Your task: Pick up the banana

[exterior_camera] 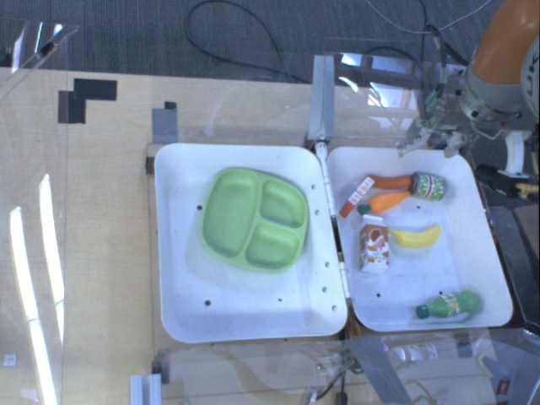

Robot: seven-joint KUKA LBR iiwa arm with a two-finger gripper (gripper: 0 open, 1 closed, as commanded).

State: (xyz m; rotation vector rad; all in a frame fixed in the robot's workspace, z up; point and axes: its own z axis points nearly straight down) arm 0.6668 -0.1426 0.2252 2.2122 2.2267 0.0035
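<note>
The small curved yellow plastic banana is seen lying in the right white bin, touching a red-and-white carton. An orange carrot lies nearby. The state of the hand cannot be told.

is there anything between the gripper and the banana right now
Yes. The gripper sits at the right bin's far rim. Between it and the banana lies a dark jar with a green label, and beside that a carrot. From above, the banana is uncovered.
</note>
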